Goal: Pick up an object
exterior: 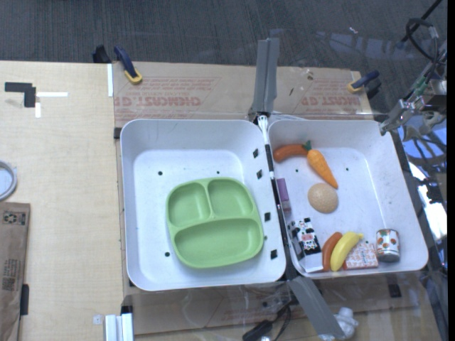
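The right bin (398,190) holds carrots (321,166) at 12 o'clock, an egg (323,197) at centre, and a banana (345,249) and can (387,244) at 6 o'clock; the green plate (213,222) occupies the left bin (135,190); hand state cannot be determined.

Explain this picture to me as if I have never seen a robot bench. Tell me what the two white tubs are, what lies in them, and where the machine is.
This is one camera fixed above a workbench, looking down at a slant. Two shallow white bins sit side by side. The left bin holds a green divided plate. The right bin holds small toy items: two carrots near the top, a beige egg-like ball in the middle, and along the bottom a little black-and-white cow, a banana, a flat patterned card and a small can. The robot arm comes in from the right; part of its metal and cabling shows at the upper right edge, above the bins. Nothing is being held yet.
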Action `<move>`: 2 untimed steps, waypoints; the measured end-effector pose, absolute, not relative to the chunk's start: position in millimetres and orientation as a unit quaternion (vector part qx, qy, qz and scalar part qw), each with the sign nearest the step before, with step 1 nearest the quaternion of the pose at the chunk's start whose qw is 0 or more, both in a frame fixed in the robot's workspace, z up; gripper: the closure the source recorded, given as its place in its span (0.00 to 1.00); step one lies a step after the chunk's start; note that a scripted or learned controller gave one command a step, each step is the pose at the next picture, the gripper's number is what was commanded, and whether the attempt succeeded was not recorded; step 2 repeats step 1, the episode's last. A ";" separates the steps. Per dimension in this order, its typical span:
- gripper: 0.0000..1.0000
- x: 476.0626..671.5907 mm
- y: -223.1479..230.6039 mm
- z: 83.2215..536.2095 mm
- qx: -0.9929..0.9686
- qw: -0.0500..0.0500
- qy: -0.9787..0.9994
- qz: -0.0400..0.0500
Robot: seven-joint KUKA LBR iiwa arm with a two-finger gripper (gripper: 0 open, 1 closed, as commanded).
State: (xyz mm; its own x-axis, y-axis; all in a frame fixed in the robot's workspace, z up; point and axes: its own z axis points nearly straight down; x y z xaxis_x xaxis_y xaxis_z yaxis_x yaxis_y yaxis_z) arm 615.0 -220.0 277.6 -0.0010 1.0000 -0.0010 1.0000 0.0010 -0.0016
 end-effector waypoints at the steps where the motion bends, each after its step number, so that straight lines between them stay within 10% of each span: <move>1: 0.00 639.6 -163.4 151.4 -0.755 0.001 -0.656 0.001; 2: 0.00 639.6 -163.4 151.4 -0.755 0.001 -0.656 0.001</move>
